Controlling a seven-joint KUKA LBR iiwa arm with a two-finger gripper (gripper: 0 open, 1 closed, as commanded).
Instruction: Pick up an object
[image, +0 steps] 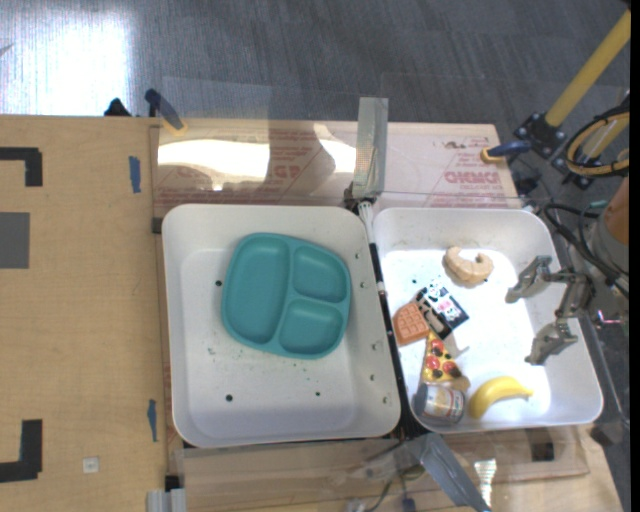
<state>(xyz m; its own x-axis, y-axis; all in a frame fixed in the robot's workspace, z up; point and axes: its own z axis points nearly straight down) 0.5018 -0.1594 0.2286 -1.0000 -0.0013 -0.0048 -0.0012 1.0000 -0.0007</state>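
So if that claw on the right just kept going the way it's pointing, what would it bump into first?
The gripper points left across the right bin. Its jaws stand open. Going straight on, it would probably meet the small black-and-white packet first, though its height above the bin floor is hard to judge, so it might pass over.

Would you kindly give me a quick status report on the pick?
Hand open, over right bin, holding nothing. Banana nearest, untouched. Nothing in the way.
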